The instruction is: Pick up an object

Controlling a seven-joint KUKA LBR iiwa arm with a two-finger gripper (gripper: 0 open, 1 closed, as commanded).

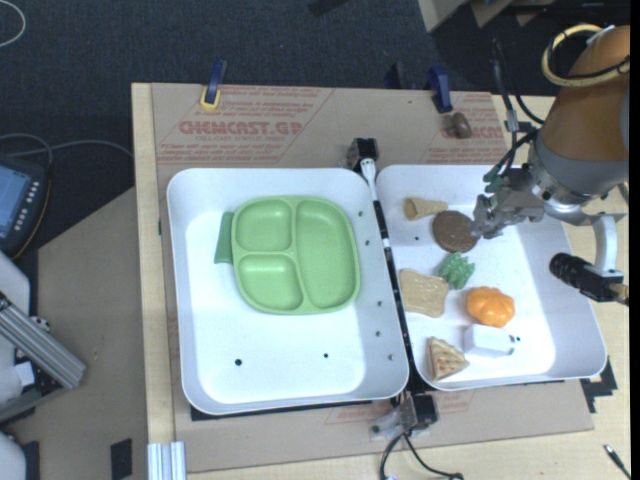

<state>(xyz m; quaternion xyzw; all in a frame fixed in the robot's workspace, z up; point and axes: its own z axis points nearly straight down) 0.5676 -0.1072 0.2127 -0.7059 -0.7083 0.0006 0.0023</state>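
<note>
The right bin (560,353) holds several toy foods: a brown round cookie (453,232), a tan cone-like piece (424,208), a green broccoli (459,269), a slice of toast (423,292), an orange fruit (490,306), a white block (490,341) and a pizza wedge (445,358). My gripper (489,220) hangs low at the cookie's right edge, reaching in from the right. Whether it touches the cookie is unclear.
The left bin (200,348) carries a green divided plate (295,253). A black clamp (364,154) sits between the bins at the back. Blue clips (437,86) stand on the cardboard behind. The arm's orange band (590,98) looms over the right bin's far corner.
</note>
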